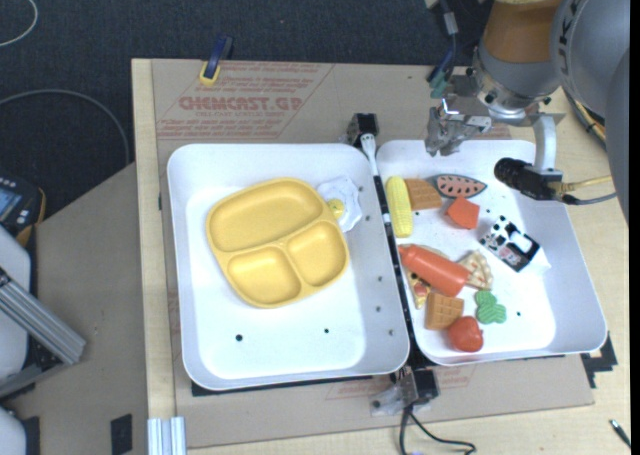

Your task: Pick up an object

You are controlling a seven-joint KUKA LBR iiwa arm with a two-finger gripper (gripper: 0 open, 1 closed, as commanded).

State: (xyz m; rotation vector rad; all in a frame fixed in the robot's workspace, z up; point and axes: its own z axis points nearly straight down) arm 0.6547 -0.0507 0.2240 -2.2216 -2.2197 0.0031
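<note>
The grey arm with its orange band [530,3] comes in from the upper right, partly cut off by the frame's top and right edges. Below it, two shallow white plastic bins sit side by side on a brown cardboard-covered bench [250,103]. The left bin [200,333] holds a yellow three-compartment plastic tray [278,241], tilted relative to the bin walls, with a small clear-and-yellow piece [338,201] touching its upper right corner; what that piece is cannot be made out.

The right bin [570,293] carries the toy food, crowded toward its left half. A long orange-red sausage-like piece [434,267] lies at a slant near the middle, with a yellow corn cob [398,205] upright along the bin's left wall above it. A watermelon slice [458,186] lies just right of the corn's top, a small red-orange block [463,213] below it. A black-and-white patterned item [508,242] sits apart to the right. Lower down cluster a waffle-textured wedge [441,309], a red tomato-like ball [465,334] and a small green leafy piece [490,309].

The metal two-finger gripper [443,140] hangs over the right bin's upper left rim, above the watermelon slice and apart from all the food. Whether it is spread or pressed together cannot be told.
</note>
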